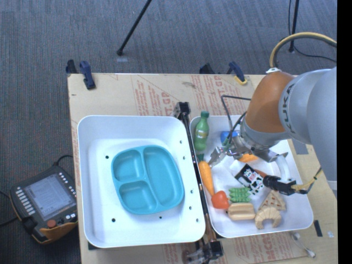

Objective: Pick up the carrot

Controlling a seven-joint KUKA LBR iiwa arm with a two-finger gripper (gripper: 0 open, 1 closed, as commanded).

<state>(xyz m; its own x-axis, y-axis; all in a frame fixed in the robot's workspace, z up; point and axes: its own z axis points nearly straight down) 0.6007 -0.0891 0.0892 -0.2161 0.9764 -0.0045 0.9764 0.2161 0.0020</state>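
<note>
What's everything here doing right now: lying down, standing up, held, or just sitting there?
carrot: lying loose by the right bin's left wall.
gripper: above the right bin, just right of the carrot's top end.
green bottle: lying in the bin's far left corner.
blue plate: flat in the left bin.
croissant: lying near the front.

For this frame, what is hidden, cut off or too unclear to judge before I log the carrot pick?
- Pincer: in the camera view the arm's wrist covers most of it, so its state cannot be read.
- Right bin: the arm hides its far right part and whatever lies there.
- Blue item behind the green bottle: mostly under the wrist, unidentifiable.
- Carrot: plainly in view by the bin's left wall; contact with the pincer cannot be judged.
</note>
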